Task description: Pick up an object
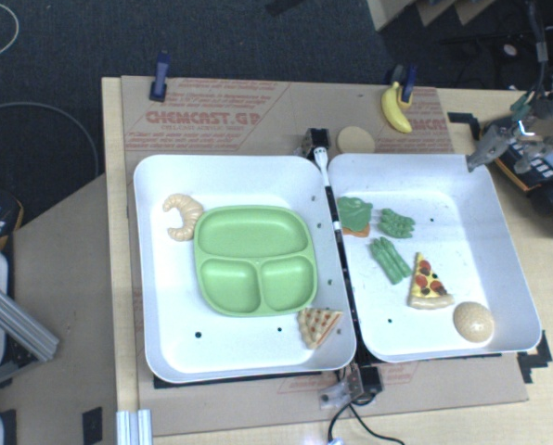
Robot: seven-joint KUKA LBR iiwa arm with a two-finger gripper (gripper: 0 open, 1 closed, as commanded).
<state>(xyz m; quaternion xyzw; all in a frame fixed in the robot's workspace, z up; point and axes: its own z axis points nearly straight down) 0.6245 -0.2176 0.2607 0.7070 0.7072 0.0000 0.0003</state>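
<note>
Seven toy foods lie in two white bins, nothing lifted yet.
In your left white bin (156, 248) sit a tan plastic croissant (182, 215), a stiff green three-compartment plate (255, 259) too broad to pinch except at its rim, and a tan waffle wedge (318, 324). In the right white bin (499, 239) are a green leafy piece (354, 216), a green floret (396, 222), a green bean bundle (389, 259), a yellow pizza slice (428, 284) and a round beige bun (473, 323). All look light, hard and slick. Take the bun or beans across the narrow width. The grey gripper (520, 130) seems to hang past the bin's far right corner, touching nothing; you cannot tell whether it is released or clenched.
</note>
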